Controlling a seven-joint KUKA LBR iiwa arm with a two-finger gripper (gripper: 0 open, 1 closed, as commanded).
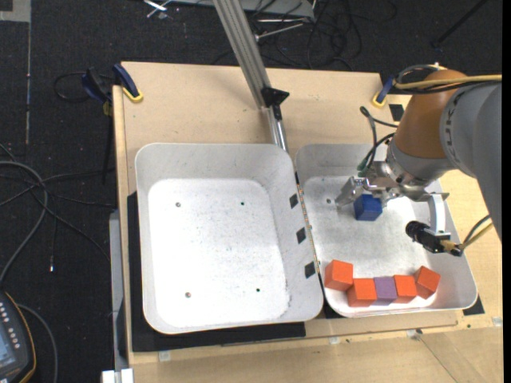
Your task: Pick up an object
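Observation:
A blue cube point(368, 207) lies in the right bin point(319, 166), in its back half. My gripper point(359, 191) hangs right over the cube's back edge, reaching in from the right, and its metal tip overlaps the cube's top. Whether the cube is gripped or just sits under the tip is not clear. Along the bin's front wall is a row of blocks: an orange one point(339, 274), another orange one point(363, 291), a purple one point(385, 288), and two more orange blocks point(405, 286) point(428, 280).
The left bin point(160, 166) stands beside the right one, with a divider edge point(299, 214) between them. A slanted metal pole point(247, 50) rises behind the bins. Blue and yellow clamps point(124, 82) grip the bench's back corners.

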